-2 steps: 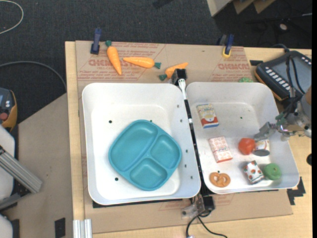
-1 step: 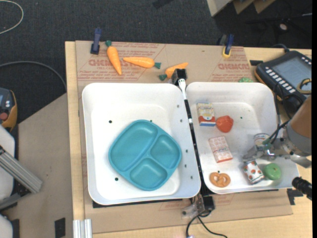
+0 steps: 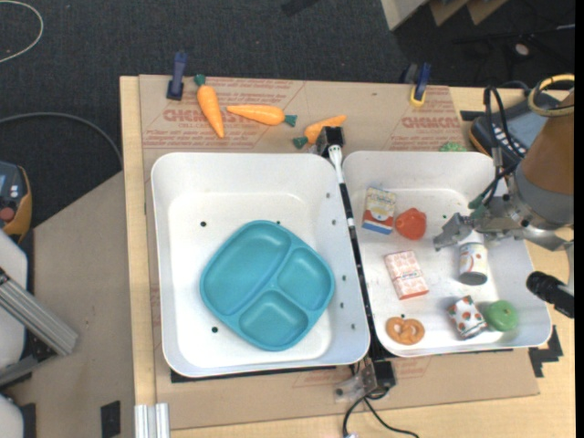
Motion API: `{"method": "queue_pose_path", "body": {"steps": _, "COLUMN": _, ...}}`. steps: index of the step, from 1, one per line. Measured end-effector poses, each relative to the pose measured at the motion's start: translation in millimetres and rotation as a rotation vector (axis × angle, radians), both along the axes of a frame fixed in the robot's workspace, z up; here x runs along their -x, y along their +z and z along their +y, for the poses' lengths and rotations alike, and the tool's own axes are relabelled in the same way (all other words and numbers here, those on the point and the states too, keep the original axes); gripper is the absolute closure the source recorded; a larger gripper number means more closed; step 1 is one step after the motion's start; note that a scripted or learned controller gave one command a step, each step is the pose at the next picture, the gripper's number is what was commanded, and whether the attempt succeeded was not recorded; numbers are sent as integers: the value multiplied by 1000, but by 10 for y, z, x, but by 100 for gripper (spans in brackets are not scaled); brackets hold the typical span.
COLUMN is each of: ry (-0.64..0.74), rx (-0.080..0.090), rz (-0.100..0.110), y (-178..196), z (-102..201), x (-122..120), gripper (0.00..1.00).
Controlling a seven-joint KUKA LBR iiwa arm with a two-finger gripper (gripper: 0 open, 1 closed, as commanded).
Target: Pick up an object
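Reaching in from three o'clock over the right bin (image 3: 415,158), the grey arm (image 3: 552,167) with its orange band. Gripper (image 3: 467,233) poised toward the bin's three o'clock side, directly at twelve o'clock of a small white can (image 3: 472,264) and very close to it; contact not discernible. Pincer's state impossible to tell from this angle, and nothing visibly grasped.

Elsewhere in the same bin: a small carton (image 3: 379,210) at ten o'clock, a red tomato-like toy (image 3: 411,224) just beside it, a pink box (image 3: 406,275) at eight o'clock of centre, a pretzel (image 3: 404,329) at seven. At five o'clock, a red-spotted can (image 3: 464,317) lying next to a round green piece (image 3: 501,317).

In the left bin (image 3: 182,181), a teal divided plate (image 3: 266,284) set slightly askew, toward six o'clock.

Beyond both bins at twelve o'clock, on the cardboard: three toy carrots (image 3: 258,114), loosely strung in a row.
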State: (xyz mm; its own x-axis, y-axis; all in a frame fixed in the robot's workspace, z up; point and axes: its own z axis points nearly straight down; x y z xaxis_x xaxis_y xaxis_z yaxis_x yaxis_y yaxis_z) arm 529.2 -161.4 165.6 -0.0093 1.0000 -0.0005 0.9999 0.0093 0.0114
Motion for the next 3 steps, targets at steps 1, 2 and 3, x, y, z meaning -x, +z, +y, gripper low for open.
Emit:
{"method": "queue_pose_path", "body": {"steps": 1, "ry": -6, "rx": -4, "rz": 14, "y": 222, "z": 517, "x": 513, "gripper": 0}}
{"method": "queue_pose_path", "body": {"steps": 2, "ry": -10, "rx": 2, "rz": 6, "y": 585, "z": 383, "x": 492, "gripper": 0}}
{"method": "queue_pose_path", "body": {"steps": 3, "ry": -9, "rx": 1, "rz": 7, "y": 669, "z": 388, "x": 489, "gripper": 100}}
